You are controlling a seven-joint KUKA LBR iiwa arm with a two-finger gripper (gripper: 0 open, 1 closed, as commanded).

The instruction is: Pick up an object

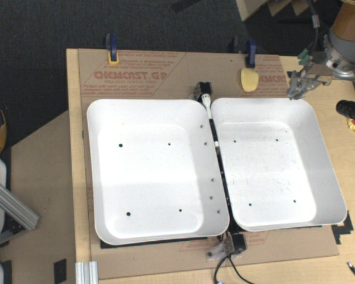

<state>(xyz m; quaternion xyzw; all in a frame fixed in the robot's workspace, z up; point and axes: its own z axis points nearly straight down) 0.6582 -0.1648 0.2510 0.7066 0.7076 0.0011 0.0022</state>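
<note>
Objects to pick up are hard to make out: the near-left bin [100, 158] and the right bin [319, 158] show bare white floors with small dark dots. Beyond them, on the far board, lies a small yellow piece [249, 79]. Far right, the gripper [298, 89] hovers off the bin's far corner, carrying nothing; its opening I cannot tell. Judging so, the search step is in hand; next comes choosing a target.

Two white bins [148, 164] [278, 164] side by side mid-frame, two blue clamps [111, 43] [251, 52] along the board's upper edge, one yellow object [249, 80] upper centre, one gripper [299, 86] upper right
</note>
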